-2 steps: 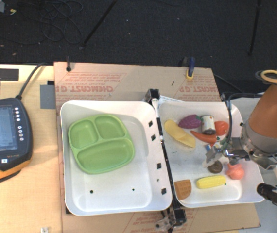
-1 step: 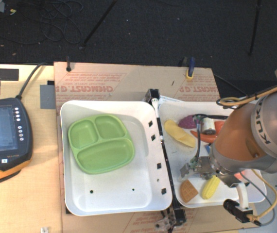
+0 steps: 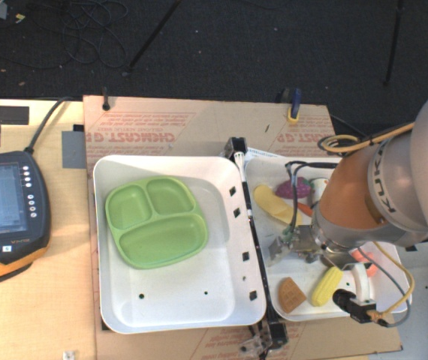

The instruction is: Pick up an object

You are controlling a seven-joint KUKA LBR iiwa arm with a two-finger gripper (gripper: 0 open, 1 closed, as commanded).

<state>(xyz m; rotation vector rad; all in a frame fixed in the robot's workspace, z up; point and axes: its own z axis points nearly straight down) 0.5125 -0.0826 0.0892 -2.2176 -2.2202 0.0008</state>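
Objects: we note a yellow banana (image 3: 272, 204), corn cob (image 3: 327, 286) and brown biscuit (image 3: 291, 295) in the right bin (image 3: 298, 313) | gripper (image 3: 293, 244) low among them, grasp state undeterminable | left bin (image 3: 124, 306) holds a green divided plate (image 3: 156, 220).

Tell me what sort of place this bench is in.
Most likely a robotics lab or test cell, not a kitchen. A grey arm reaches over two white bins set on cardboard, a handheld control pendant lies beside them, and loose cables run across dark flooring behind.
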